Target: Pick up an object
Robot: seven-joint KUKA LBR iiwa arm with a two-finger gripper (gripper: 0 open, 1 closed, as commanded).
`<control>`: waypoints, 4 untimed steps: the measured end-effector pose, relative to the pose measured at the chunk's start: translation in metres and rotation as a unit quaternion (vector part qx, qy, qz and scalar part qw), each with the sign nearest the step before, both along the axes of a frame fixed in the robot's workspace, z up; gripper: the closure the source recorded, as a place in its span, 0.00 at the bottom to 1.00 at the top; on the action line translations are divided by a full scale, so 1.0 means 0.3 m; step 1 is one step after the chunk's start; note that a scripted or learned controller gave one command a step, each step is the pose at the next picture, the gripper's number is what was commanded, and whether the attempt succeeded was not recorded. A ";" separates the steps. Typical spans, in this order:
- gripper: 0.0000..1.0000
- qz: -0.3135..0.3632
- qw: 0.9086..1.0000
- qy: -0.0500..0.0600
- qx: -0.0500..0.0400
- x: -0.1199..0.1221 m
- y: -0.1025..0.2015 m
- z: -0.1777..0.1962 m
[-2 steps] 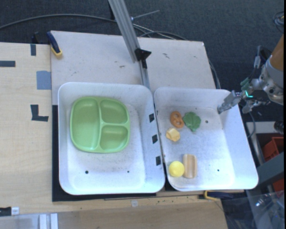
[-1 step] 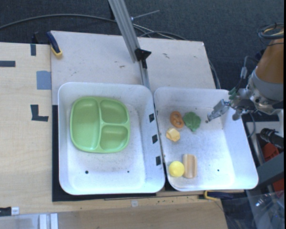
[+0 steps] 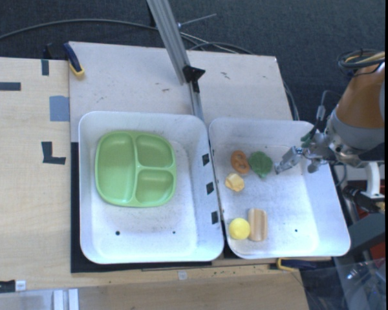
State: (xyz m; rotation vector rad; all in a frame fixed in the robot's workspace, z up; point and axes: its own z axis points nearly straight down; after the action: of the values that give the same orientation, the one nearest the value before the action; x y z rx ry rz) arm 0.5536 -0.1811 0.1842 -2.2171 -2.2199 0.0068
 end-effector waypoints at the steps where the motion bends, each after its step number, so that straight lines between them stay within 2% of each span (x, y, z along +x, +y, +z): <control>1: 0.00 0.000 1.000 0.000 0.000 0.003 -0.029 -0.168; 2: 1.00 0.001 1.000 -0.001 0.000 0.007 -0.026 -0.125; 3: 1.00 0.000 1.000 -0.006 -0.001 0.018 -0.030 0.086; 4: 1.00 0.000 1.000 -0.005 -0.001 0.022 -0.029 0.244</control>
State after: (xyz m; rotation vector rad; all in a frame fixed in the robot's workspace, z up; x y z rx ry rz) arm 0.5602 -0.1899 0.2574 -2.2224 -2.2265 -0.0030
